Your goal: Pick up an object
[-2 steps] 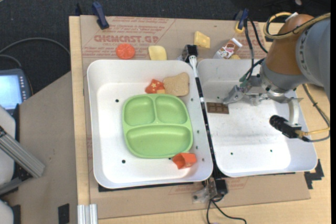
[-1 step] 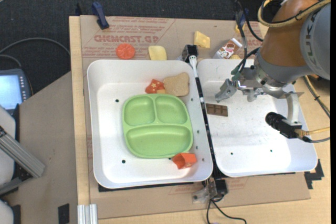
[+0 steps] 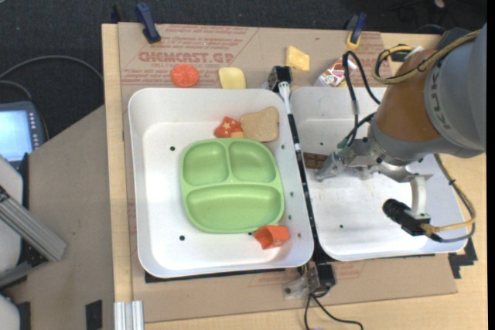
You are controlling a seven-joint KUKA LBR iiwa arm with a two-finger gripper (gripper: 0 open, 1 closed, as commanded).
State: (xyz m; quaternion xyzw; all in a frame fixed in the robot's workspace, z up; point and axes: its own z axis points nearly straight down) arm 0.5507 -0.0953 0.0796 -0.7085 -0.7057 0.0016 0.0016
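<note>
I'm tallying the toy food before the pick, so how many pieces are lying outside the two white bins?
3. An orange-red round piece, a pale yellow piece and a yellow wedge lie on the board behind the bins. The arm may hide more.

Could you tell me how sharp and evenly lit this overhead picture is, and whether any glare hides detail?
Camera view: lighting is even and soft, shadows faint; the green divided plate and left white bin are sharp; mild washout on the right bin floor; the arm, nearest the lens, looks slightly soft.
</note>
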